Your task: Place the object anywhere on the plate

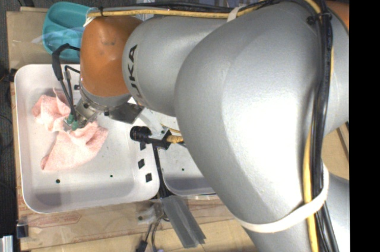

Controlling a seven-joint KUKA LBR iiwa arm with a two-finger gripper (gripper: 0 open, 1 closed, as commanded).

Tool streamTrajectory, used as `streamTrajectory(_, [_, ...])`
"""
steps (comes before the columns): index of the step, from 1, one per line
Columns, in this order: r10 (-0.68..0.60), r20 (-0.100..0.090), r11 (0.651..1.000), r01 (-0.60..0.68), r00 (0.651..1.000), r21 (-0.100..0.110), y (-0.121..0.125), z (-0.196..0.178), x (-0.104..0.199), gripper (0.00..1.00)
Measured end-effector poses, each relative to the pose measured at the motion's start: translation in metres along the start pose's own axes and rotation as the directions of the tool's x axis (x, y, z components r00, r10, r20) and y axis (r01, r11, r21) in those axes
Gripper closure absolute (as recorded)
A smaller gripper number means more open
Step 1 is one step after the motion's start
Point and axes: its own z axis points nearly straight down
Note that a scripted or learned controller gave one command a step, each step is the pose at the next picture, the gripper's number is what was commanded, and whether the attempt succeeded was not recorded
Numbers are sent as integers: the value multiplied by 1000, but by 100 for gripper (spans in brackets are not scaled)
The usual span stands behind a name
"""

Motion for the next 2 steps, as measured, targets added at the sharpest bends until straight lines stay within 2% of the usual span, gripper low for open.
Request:
streamTrajectory(1, [413, 1, 911, -413, 911, 0, -40, -18, -52, 100])
streamTrajectory(2, [464, 0, 886, -464, 886, 4, -19, -23, 9, 100])
